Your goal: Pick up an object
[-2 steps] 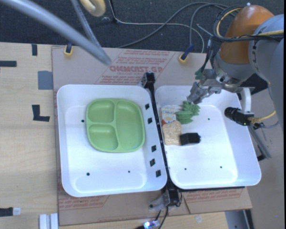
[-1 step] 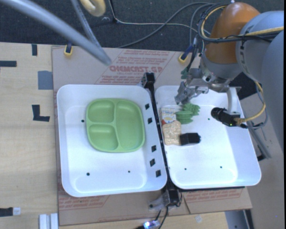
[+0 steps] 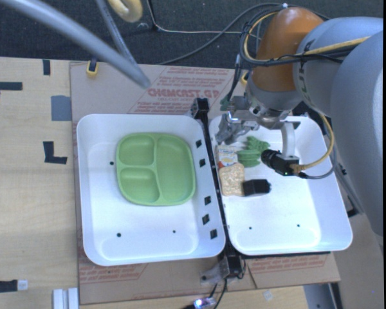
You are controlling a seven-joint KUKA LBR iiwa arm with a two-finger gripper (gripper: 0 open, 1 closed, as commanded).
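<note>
Pincer low in the right bin, over the cluster of small things.
The gripper (image 3: pixel 230 131) hovers at the right bin's (image 3: pixel 296 230) upper left; whether it's spread or pinched, I cannot tell. Just below: a green toy (image 3: pixel 253 152), a tan cracker-like block (image 3: pixel 231 179), a black piece (image 3: pixel 256 187). The green divided plate (image 3: pixel 156 168) sits in the left bin (image 3: pixel 96 192).

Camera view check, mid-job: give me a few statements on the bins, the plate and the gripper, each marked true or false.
1. The green plate lies in the left bin. True.
2. The plate has one undivided well. False: it has three compartments.
3. The gripper is over the right bin. True.
4. The black block lies on the plate. False: it lies in the right bin.
5. The green toy lies in the right bin. True.
</note>
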